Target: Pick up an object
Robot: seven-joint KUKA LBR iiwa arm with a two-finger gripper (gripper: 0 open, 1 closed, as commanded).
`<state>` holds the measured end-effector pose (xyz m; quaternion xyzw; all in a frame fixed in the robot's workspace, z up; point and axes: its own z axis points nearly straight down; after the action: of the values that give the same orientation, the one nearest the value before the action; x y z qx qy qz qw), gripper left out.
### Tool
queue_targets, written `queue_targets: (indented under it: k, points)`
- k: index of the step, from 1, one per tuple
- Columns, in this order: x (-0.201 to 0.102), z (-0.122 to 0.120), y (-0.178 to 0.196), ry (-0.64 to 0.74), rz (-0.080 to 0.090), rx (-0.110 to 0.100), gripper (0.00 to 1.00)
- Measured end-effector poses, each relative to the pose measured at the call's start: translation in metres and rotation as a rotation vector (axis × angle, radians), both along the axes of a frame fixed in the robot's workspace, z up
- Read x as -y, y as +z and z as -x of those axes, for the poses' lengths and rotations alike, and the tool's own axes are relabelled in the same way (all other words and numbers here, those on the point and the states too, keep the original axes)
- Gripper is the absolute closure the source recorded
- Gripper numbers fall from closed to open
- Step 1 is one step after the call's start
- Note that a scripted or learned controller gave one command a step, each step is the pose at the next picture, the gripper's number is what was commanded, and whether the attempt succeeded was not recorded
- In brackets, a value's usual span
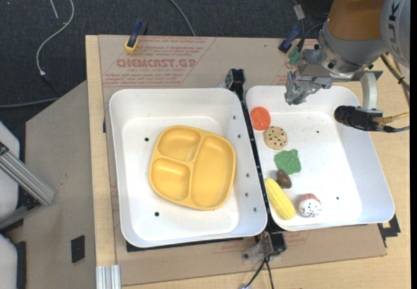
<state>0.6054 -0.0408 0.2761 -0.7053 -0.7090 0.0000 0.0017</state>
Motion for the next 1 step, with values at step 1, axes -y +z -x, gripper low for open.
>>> queue_targets:
  k: [1]
  points:
    - [-0.0473,-0.0092,-0.0239,0.0,0.0,-0.002,1.0]
